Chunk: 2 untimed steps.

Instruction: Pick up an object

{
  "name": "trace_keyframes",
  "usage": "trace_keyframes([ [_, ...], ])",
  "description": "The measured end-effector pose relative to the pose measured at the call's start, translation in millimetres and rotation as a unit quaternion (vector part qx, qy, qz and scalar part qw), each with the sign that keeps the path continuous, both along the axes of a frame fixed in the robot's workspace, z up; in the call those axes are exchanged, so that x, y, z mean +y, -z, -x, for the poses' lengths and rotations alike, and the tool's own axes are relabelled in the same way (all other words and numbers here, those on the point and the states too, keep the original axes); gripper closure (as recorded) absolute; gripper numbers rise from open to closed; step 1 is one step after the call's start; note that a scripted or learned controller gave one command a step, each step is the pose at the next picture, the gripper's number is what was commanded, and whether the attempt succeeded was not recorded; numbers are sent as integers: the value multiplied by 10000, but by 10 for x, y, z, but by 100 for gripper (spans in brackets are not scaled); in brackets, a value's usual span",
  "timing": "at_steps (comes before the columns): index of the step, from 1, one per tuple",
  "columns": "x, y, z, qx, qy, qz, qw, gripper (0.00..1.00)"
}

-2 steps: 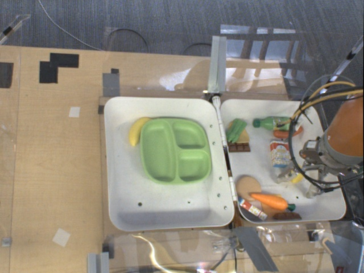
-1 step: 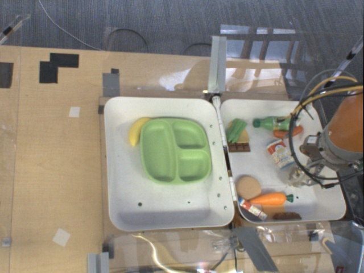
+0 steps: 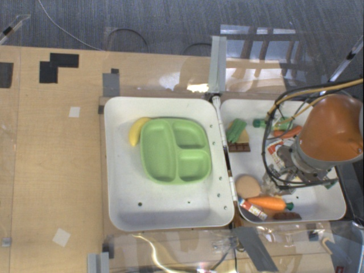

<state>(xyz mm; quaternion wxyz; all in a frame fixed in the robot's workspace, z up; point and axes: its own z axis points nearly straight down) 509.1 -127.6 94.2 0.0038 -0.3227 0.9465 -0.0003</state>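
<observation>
two bins (image 3: 114, 209), arm (image 3: 333, 129) over the right one hiding its gripper, carrot (image 3: 266, 203) near its wrist, grip state unreadable

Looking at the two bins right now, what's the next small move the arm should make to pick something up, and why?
Probably a short shift toward the carrot, then a straight descent. The arm hangs over the right bin, its wrist hiding what lies beneath, while the carrot lies in plain sight near that bin's front edge, beside a tan round piece.
</observation>
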Motion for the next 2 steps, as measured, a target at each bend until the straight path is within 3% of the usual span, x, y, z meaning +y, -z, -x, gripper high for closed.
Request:
trace_keyframes([
  [1,-758,-1358,-32,-28,-906,39,9959,100],
  [2,-759,-1096,-897,-4,-1946,11,9809,100],
])
